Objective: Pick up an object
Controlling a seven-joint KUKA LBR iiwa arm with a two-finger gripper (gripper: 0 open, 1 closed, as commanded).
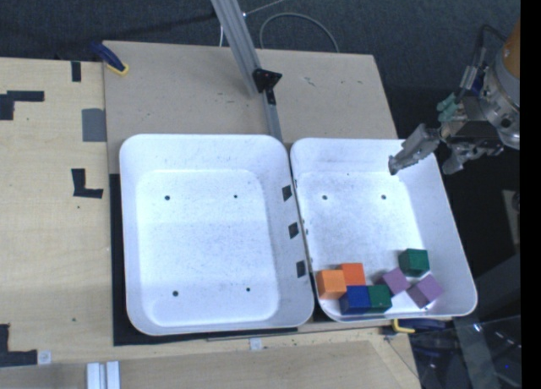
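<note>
Several small blocks lie along the front edge of the right bin (427,197): two orange blocks (341,279), a blue block (357,298), a green block (379,297), a dark green block (414,260) and two purple blocks (396,280). My gripper (433,156) hangs over the bin's back right rim, well behind the blocks. Its fingers are spread open, one grey finger (409,150) pointing left over the bin, with nothing between them.
The left bin (203,146) sits beside the right one, joined by black clips. A slanted metal rail (238,32) runs from the top down to the bins' back edge. A thin cable loops on the bench behind it.
</note>
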